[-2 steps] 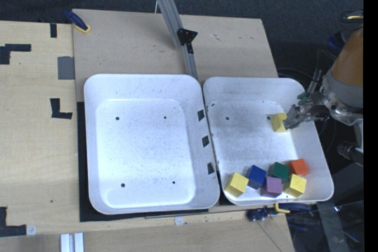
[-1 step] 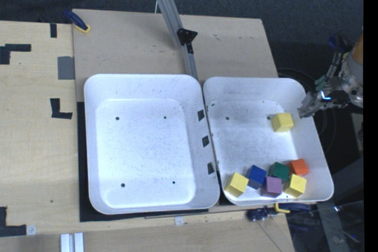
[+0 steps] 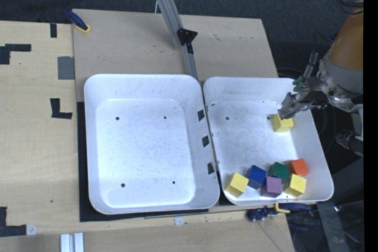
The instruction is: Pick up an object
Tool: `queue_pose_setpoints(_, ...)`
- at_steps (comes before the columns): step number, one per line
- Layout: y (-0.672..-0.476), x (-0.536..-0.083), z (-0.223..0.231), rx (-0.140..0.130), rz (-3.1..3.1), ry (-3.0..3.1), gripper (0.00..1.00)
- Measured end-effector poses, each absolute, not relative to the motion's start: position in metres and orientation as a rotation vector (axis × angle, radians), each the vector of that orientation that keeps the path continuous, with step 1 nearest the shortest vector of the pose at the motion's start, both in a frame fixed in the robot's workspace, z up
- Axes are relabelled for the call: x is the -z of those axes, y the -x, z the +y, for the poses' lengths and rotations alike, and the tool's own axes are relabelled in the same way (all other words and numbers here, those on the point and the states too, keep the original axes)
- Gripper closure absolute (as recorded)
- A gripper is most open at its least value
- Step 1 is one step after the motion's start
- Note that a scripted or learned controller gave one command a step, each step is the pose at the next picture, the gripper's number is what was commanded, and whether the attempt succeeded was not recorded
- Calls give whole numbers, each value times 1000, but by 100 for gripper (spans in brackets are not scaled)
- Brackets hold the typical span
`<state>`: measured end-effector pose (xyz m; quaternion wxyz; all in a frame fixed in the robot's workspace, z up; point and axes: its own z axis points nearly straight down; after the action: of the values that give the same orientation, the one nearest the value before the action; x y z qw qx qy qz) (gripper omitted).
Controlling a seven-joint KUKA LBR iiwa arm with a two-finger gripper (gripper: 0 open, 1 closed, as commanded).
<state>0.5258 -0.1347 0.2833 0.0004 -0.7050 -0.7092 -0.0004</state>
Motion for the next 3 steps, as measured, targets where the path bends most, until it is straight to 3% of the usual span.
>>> queue_pose_setpoints(3,-493,-239,19,-3,-2225,2212,100)
